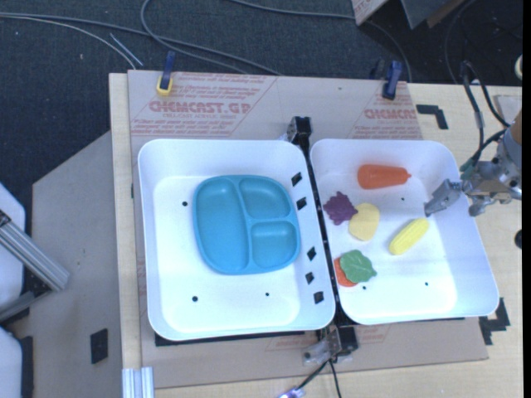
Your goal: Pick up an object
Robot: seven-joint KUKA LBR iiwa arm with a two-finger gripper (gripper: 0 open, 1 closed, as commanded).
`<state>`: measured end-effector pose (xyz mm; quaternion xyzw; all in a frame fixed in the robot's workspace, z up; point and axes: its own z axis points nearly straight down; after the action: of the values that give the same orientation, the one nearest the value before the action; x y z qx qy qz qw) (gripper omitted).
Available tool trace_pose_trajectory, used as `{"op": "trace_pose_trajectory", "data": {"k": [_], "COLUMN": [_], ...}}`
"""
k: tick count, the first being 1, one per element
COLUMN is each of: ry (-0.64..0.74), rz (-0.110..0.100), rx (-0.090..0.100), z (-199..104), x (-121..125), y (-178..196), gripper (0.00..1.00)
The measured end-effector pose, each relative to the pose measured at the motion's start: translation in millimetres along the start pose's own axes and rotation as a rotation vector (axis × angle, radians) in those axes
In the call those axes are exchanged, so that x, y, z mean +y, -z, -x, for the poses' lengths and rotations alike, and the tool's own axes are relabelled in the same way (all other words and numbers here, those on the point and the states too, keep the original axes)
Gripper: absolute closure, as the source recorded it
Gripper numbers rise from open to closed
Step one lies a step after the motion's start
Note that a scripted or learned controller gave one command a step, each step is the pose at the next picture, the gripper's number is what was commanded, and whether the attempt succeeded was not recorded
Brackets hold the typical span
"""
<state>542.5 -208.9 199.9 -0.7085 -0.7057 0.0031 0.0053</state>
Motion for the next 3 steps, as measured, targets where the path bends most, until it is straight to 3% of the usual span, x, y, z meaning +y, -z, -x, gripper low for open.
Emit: {"op": "trace_pose_trajectory", "data": {"k": [1, 2, 3], "ry": [0.004, 0.003, 0.003], "rz": [0.013, 0.006, 0.013], "rx": [-0.004, 0.0, 0.001], "z": [-0.5, -3.8, 6.1], "x": [3.2, -6.3, -2.1], "y": [7.1, -47.8, -97.5], "gripper": [0.0, 0.0, 0.0]}}
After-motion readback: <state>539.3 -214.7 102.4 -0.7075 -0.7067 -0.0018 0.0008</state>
